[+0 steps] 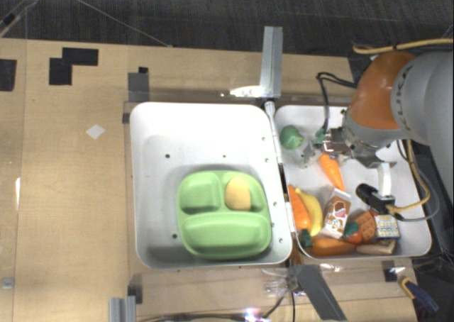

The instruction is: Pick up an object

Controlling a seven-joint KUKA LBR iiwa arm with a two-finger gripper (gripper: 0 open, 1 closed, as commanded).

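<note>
Grey metal and an orange band are being shown at the right, where the KUKA arm (397, 97) is reaching in over the right-hand shallow white bin (418, 193). The jaws of the 2-finger gripper (325, 145) are being held low over that bin's far part, just above the upper end of a small orange carrot (330, 170); whether they are wide, narrow or closed on anything cannot be told, since they are small and partly hidden by the wrist. A round green ball-like object (290, 136) is lying just left of the gripper, near the bin's far left corner. A yellow banana (311, 207), a printed snack packet (337, 215) and other small toy foods are being crowded together along the bin's near edge.

The left-hand shallow white bin (159, 143) is being occupied by a green 3-compartment plastic tray (213, 232), with a yellow egg-shaped object (239, 193) lying in its upper right compartment. Both bins are being carried by the pale wooden worktop (64, 193).
</note>
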